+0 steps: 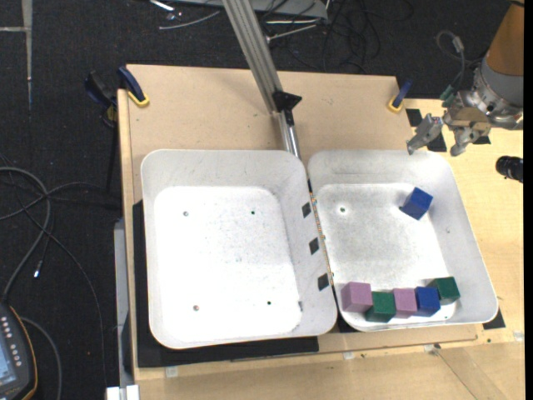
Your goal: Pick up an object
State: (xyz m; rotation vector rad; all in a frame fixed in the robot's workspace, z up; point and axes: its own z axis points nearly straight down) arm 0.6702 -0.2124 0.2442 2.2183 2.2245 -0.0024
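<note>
A blue cube (415,202) lies alone in the upper right part of the right bin (391,167). Along that bin's front edge sits a row of blocks: a purple one (356,296), a green one (383,304), a second purple one (405,301), a blue one (427,298) and a dark green one (446,288). My gripper (442,140) hangs above the bin's far right corner, well above the bench, with its two fingers spread apart and nothing between them. It is up and to the right of the lone blue cube.
The left bin (162,177) lies beside the right one. A slanted metal pole (250,44) comes down to the gap between the bins. Blue and yellow clamps (133,87) grip the board's back corners. Cables lie on the dark floor at the left.
</note>
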